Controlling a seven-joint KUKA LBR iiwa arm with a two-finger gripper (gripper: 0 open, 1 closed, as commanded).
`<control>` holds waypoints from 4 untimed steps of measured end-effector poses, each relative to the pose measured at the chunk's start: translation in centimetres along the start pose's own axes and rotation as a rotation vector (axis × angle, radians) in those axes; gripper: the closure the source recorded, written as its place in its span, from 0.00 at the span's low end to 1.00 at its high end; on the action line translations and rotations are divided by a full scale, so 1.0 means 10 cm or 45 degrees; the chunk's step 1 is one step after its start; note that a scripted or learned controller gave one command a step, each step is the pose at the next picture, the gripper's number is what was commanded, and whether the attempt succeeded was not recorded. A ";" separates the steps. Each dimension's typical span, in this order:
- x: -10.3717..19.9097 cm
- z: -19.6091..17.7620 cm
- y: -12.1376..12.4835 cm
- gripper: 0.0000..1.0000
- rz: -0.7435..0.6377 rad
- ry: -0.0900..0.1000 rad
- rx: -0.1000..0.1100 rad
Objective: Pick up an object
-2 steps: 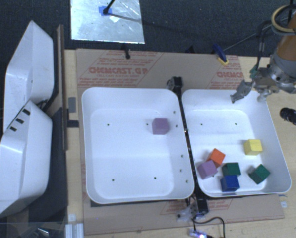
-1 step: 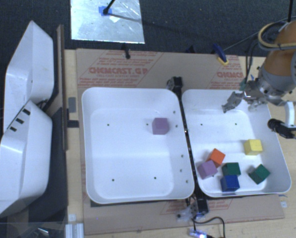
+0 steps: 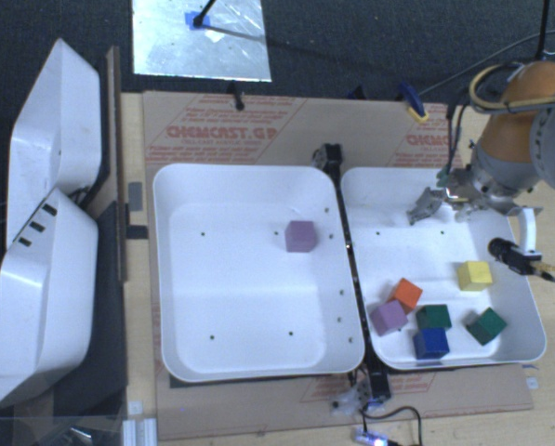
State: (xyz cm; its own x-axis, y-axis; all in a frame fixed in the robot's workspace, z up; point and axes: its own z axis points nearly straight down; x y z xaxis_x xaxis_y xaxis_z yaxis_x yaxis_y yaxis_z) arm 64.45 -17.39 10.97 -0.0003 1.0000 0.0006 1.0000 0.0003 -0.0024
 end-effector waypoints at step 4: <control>0.16 -1.63 0.00 1.00 -0.001 -0.002 -0.009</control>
